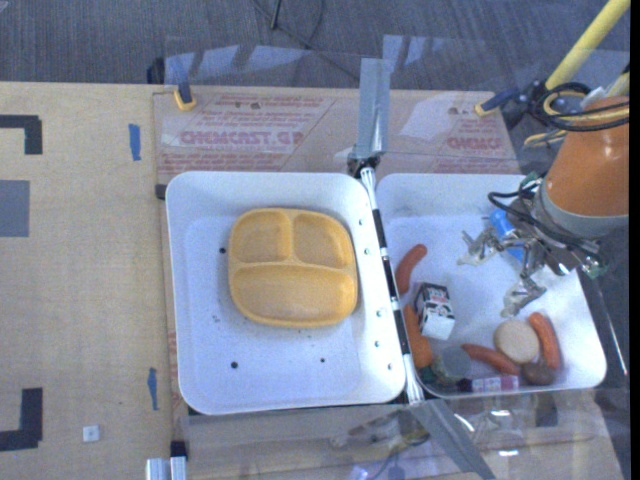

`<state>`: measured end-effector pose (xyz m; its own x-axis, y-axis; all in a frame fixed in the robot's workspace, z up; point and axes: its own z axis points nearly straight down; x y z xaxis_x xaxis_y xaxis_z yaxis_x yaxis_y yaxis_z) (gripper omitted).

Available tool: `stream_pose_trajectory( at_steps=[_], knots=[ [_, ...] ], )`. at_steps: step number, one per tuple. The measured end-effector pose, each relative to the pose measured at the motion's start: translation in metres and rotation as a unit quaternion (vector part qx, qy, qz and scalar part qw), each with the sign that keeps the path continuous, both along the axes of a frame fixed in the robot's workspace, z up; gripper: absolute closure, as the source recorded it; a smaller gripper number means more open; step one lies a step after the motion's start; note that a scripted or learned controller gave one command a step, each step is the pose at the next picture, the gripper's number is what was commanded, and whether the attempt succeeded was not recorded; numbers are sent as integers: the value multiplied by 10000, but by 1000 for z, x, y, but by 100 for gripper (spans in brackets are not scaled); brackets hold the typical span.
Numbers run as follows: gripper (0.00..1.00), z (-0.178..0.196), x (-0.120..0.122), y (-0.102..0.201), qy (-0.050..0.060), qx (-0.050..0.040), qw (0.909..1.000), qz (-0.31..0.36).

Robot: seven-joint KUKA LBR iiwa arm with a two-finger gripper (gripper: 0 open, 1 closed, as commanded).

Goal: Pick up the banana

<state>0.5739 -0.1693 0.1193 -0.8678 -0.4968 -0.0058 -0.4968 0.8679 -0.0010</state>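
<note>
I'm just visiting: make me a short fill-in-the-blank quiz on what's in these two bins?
1. The yellow divided plate lies in the ____ bin.
2. That plate has ____ compartments.
3. The small black-and-white carton lies in the ____ bin.
4. The band above the arm's pincer is coloured ____.

Missing words: left; three; right; orange

arm (590,173) cut off by the right edge, gripper (525,258) a tangle of metal, finger state unclear, small items below the jaws at the right bin's (590,363) front wall too blurred to name
</note>
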Motion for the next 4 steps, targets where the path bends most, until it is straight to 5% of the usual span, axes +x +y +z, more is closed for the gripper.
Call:
stream_pose_trajectory(
  at_steps=[1,2,3,4],
  knots=[
    [100,12,3,1,-51,-3,10000,4],
    [100,-30,42,-5,-34,-2,9857,-1687],
    [100,105,79,99,-23,5,9968,-796],
    [100,74,42,120,3,7,9896,-1441]
  ],
)
